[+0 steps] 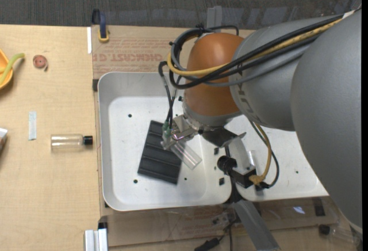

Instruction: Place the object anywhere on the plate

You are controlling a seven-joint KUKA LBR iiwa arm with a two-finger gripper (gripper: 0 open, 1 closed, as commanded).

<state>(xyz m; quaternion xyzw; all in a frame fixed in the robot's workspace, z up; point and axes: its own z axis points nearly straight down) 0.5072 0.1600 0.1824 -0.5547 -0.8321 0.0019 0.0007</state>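
A black ribbed plate [156, 155] lies flat in the left white bin [121, 106], a little left of the bin's middle. My gripper [179, 141] hangs over the plate's upper right corner, under the orange wrist band [213, 77]. Its translucent tip sits right at the plate's edge. The arm hides whatever may be under the wrist, and I cannot make out any object held there.
The grey arm covers most of the right bin [287, 178]. On the wooden bench left of the bins lie a clear bottle with a black cap [70, 141], a small pale strip [32, 125], a red disc [39, 61] and an orange bowl [4, 70].
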